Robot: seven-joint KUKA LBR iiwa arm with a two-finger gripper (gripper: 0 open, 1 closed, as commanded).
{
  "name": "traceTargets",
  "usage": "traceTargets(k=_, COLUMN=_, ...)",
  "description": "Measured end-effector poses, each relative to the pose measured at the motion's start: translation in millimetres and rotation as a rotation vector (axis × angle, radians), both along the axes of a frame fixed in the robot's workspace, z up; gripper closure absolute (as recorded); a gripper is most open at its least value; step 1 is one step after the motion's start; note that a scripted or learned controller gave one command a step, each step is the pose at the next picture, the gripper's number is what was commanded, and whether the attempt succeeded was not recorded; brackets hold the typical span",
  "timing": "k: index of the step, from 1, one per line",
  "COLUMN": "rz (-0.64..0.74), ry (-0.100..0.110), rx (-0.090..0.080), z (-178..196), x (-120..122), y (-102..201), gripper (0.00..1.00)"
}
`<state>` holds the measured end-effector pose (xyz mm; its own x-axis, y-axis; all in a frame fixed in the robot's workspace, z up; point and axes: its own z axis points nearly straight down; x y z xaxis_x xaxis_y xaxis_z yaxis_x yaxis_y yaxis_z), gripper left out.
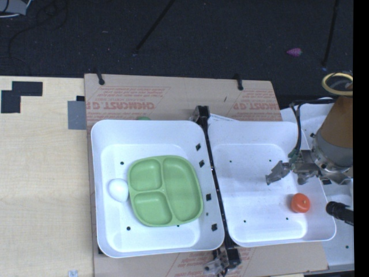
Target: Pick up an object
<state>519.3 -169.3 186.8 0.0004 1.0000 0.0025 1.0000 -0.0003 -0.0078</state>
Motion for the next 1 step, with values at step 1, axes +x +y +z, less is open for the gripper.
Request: traceTargets(k=1, rz=0.000, ry=-0.001, rx=0.000, z=-50.9, x=-6.5, y=-1.3, gripper=0.00)
